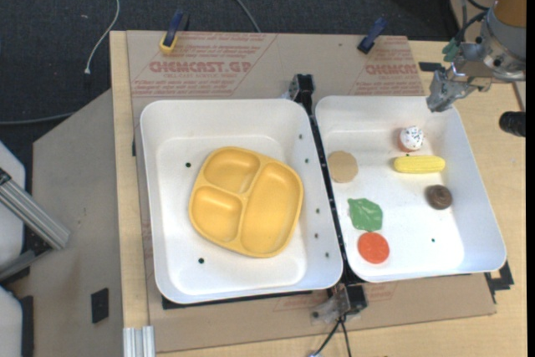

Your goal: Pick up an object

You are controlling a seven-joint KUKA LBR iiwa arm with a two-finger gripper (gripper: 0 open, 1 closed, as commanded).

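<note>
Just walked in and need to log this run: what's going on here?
A robot arm reaches in from the right, its gripper hovering over the far edge of the right bin with nothing visibly in it. Below lie a white speckled ball, a corn cob, a tan disc, a brown piece, a green piece and a red disc. The left bin holds a yellow divided plate.

I see the tabletop (125,263), light wood, covered by a printed cardboard sheet (251,58) held with two blue clamps (173,31). On the sheet sit two white bins side by side, left bin (159,180) and right bin (476,213), touching.
</note>
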